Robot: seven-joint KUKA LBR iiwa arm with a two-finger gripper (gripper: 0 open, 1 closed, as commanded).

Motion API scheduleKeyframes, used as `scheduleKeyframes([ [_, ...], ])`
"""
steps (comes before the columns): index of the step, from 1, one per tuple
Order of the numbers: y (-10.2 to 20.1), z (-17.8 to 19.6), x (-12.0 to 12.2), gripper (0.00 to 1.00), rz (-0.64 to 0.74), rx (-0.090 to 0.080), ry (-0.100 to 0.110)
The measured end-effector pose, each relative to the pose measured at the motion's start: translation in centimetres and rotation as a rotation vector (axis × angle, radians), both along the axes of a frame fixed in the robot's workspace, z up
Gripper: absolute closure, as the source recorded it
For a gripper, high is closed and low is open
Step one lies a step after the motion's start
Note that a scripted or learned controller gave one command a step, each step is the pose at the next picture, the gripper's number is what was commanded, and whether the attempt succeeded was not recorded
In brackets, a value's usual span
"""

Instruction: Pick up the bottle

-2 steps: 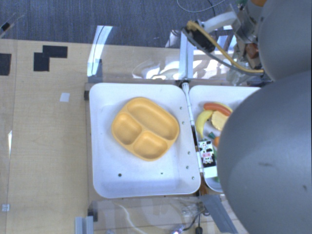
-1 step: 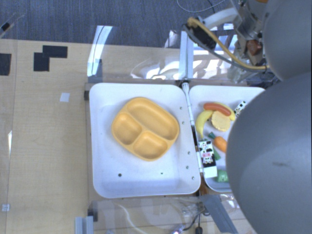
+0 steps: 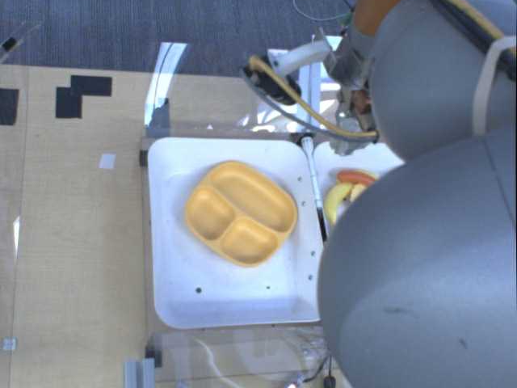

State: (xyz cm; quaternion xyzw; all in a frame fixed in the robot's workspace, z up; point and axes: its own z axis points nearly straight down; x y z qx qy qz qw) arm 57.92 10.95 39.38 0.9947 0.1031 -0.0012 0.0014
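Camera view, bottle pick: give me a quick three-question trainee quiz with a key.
1. True or false: the yellow divided plate lies in the left bin.
2. How many compartments does that plate have? A) two B) three C) five
3. Fill in: the arm covers most of the ____ bin.

Key:
1. True.
2. B, three: one long compartment and two smaller ones.
3. Right. At its uncovered edge a banana and something red show beside the arm; no bottle can be made out there.
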Motion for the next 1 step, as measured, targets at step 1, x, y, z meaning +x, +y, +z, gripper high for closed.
scheduleKeyframes([
  [1, -6.08, 3.99, -1.73, 1.0, 0.022, 0.0, -0.001],
])
